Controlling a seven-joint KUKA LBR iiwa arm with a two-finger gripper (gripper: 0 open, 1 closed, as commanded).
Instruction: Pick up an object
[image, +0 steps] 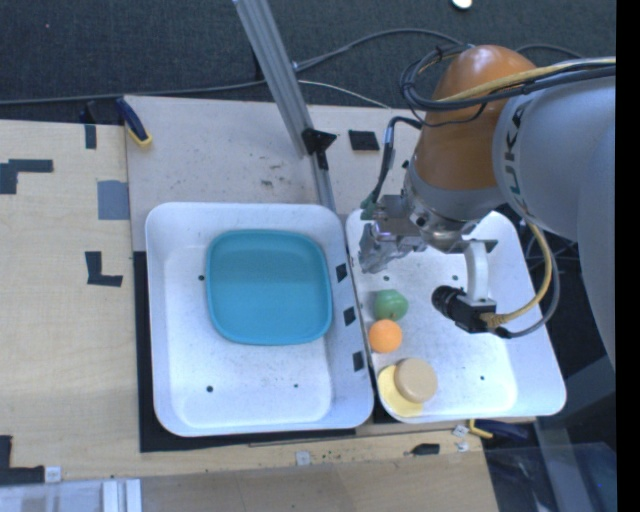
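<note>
Two white bins, one blue plate, one green ball, one orange ball, one tan round block, one yellow piece

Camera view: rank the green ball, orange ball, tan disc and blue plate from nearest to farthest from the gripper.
From the gripper:
1. green ball, just below it, right bin
2. orange ball, below that
3. tan disc, near the front edge

The blue plate, left bin, is too close to call against these.

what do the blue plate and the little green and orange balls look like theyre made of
Blue plate: probably plastic, smooth even colour with a soft sheen. Green ball and orange ball: matte, uniform colour, possibly foam or soft plastic; too small to tell.
</note>
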